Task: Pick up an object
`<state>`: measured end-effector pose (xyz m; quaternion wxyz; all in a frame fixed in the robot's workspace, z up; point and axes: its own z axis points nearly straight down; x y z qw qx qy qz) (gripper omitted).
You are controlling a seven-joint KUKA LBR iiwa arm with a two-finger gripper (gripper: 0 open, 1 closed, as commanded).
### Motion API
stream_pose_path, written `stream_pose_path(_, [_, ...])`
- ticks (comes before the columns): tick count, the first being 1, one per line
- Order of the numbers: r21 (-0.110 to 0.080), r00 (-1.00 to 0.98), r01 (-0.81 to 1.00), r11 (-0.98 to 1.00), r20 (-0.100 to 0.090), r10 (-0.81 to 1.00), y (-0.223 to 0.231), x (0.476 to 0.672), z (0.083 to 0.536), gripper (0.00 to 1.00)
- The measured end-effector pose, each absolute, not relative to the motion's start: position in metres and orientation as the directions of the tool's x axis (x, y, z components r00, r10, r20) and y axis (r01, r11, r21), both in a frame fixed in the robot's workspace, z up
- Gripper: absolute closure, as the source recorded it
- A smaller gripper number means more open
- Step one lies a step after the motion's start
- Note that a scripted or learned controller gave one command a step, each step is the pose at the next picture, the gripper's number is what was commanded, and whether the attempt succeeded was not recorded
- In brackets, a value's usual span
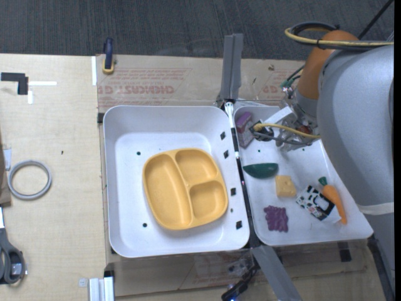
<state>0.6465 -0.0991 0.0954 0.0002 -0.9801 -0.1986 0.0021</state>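
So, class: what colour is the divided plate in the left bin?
Yellow-orange; the divided plate shows clearly in the camera view.

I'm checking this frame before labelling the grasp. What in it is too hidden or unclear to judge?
- Gripper: the arm's grey body covers most of it, so its grasp state is unreadable.
- Purple object at the right bin's far left corner: partly hidden by the divider, identity unclear.
- Black-and-white item: too small to identify.

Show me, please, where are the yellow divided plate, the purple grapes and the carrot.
yellow divided plate (164, 193): camera view, on the floor of its large compartment.
purple grapes (276, 218): camera view, on the middle of the bunch.
carrot (334, 199): camera view, on the orange body, below the green top.
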Motion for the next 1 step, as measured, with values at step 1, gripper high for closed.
stream_pose_path(1, [-0.001, 0.921, 0.389, -0.921, -0.004, 0.389, -0.0988, 0.6465, 0.0953, 0.0])
